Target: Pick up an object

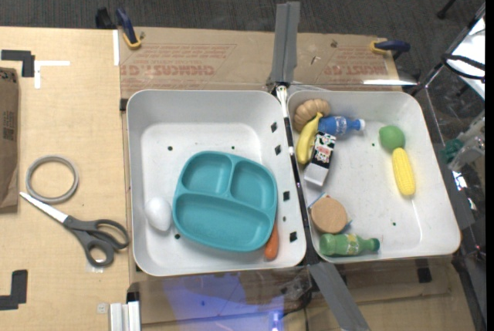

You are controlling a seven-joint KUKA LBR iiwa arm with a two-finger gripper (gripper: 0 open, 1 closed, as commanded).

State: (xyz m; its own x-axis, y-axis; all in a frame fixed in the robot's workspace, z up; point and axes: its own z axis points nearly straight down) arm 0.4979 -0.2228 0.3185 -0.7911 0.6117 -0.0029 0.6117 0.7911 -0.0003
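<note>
Looking down from the camera view, two white bins sit side by side on the worktop, and every candidate for the pick is lying inside them. As for the end effector, whether it is spread or pressed together cannot be told, and neither can its place relative to any object.

Over in the left bin, a teal divided plate takes up most of the floor. A white egg rests against its left edge, and an orange carrot is tucked at its lower right corner, against the bin wall.

Now the right bin, and it is busier. Up at the far left corner sits a tan bread roll, with a banana just below it and touching it. A blue bottle lies on its side just right of the banana, and a black-and-white carton sits under the bottle. Across to the right, a green round fruit lies just above a yellow corn cob. Down at the near edge, a brown round disc rests right above a green bottle lying flat.

Out on the worktop, well left of the bins, lie scissors and a tape roll.
</note>
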